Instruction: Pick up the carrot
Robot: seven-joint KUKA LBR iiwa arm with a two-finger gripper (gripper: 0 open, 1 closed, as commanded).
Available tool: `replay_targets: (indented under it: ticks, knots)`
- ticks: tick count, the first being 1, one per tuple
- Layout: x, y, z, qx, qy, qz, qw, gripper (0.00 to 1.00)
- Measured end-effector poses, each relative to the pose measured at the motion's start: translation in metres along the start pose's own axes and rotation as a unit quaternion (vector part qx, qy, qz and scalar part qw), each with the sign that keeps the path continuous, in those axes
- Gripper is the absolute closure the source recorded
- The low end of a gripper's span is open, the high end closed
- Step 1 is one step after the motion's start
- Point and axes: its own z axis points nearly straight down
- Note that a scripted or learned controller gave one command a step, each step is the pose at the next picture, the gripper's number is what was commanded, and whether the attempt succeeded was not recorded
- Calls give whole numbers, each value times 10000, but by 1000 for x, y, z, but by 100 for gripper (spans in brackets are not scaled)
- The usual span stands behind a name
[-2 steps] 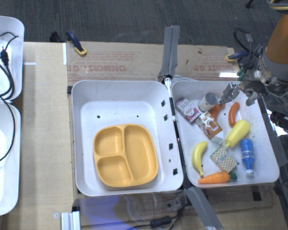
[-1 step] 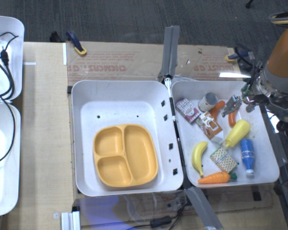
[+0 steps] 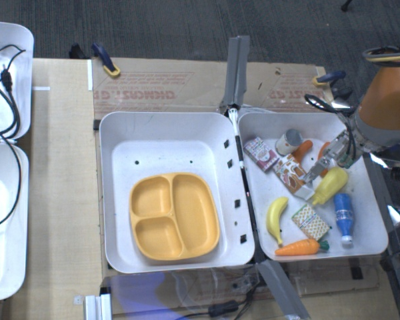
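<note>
carrot [image 3: 298,248] lies flat at front edge of right bin [image 3: 377,240], green end to the right | just behind it: patterned packet [image 3: 311,221], banana [image 3: 276,219] | blue bottle [image 3: 344,220] to its right | gripper [image 3: 318,170] farther back, over snack packet [image 3: 292,173], beside yellow bottle [image 3: 329,185]; open/closed: can't tell | yellow tray [image 3: 175,216] in left bin [image 3: 120,132]

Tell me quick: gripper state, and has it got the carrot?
Gripper: state cannot be told, low in the right bin.
Carrot: lying loose by the near wall.
</note>
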Motion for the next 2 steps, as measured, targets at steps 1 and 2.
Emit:
replay_targets:
  ticks: [1, 2]
  knots:
    - [34, 23, 3, -11, -54, -1517, 9884, 0]
    - [-14, 24, 7, -13, -46, -3106, 9505, 0]
